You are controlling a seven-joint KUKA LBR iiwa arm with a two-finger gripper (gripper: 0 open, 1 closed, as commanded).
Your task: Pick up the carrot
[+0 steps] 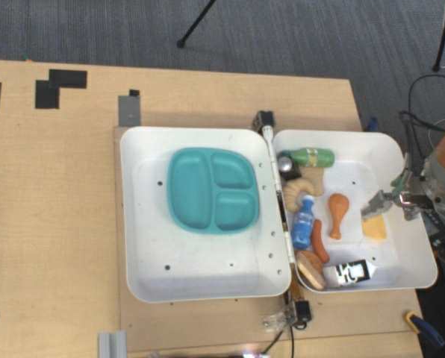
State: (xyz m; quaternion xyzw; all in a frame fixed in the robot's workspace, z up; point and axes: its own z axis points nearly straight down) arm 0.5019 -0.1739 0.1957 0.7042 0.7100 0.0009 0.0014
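Over the right bin's (402, 155) far edge the hand (379, 203) hangs, fingers apart, near the carrot (337, 212).

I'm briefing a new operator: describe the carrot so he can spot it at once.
Go to the white bin on the view's right. Near its middle, between the blue bottle and the yellow cheese wedge, lies the carrot. It is light orange and tapers toward the near edge, unlike the darker, reddish sausage beside it.
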